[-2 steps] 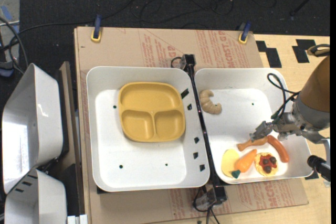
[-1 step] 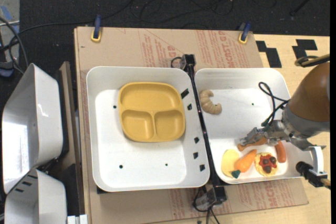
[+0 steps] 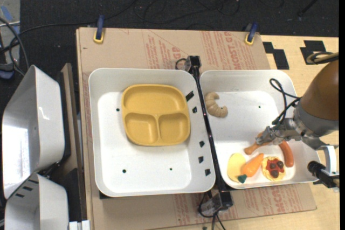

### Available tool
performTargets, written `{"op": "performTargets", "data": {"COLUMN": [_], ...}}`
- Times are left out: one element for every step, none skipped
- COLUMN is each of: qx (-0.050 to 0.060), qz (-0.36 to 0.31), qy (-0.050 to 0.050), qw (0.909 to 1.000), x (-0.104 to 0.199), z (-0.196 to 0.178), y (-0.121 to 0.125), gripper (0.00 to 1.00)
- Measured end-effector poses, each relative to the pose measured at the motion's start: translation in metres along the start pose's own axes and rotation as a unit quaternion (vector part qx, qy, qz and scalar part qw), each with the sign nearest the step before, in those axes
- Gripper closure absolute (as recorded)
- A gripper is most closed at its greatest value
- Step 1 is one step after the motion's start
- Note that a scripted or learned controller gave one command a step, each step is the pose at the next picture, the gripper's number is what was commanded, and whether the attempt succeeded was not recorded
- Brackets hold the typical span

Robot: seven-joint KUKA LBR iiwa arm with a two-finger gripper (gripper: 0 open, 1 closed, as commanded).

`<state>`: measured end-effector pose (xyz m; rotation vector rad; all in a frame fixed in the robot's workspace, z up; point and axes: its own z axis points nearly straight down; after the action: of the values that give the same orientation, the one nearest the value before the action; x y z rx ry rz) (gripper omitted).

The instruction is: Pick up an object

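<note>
Right bin [image 3: 237,81] held five loose objects. One tan croissant-shaped piece [image 3: 216,106] sat in its far-left part, alone, well apart from the rest. Other four were bunched at the near-right corner: one yellow round piece [image 3: 235,165], one orange carrot [image 3: 252,165] lying across its right side, one small pizza-like disc with dark and red toppings [image 3: 275,168] just right of the carrot, and one reddish sausage [image 3: 288,153] tilted just above-right of that disc. One thin orange stick-like piece [image 3: 252,148] lay just far of the carrot; couldn't tell if it was a separate object.

Hand [image 3: 271,136] was low over the right bin, just far of that cluster, close to the sausage and the orange stick piece. Couldn't tell whether it was open or closed, and nothing was visibly gripped. Grey arm [image 3: 318,116] came in from the right with the orange band [image 3: 328,89] above the wrist; a black cable [image 3: 280,91] looped over the bin's far-right part.

Left bin [image 3: 102,132] held one yellow three-compartment plate [image 3: 156,114], far of centre, compartments bare. Both bins sat side by side, touching, on a cardboard-covered counter [image 3: 161,46] with two clamps, one on the far edge left [image 3: 98,35], one right [image 3: 250,36].
</note>
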<state>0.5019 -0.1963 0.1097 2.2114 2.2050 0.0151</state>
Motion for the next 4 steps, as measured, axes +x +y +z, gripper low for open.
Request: {"op": "performTargets", "data": {"qx": [0.009, 0.008, 0.007, 0.009], "qz": [-0.003, -0.002, -0.003, -0.005], "qy": [0.003, 0.002, 0.002, 0.004], "qw": [1.0, 1.0, 1.0, 0.9999], "x": [0.004, -0.002, -0.003, 0.051], "z": [-0.043, -0.093, -0.136, -0.145], "y": [0.001, -0.006, -0.003, -0.001], "gripper": [1.0, 1.0, 1.0, 1.0]}}
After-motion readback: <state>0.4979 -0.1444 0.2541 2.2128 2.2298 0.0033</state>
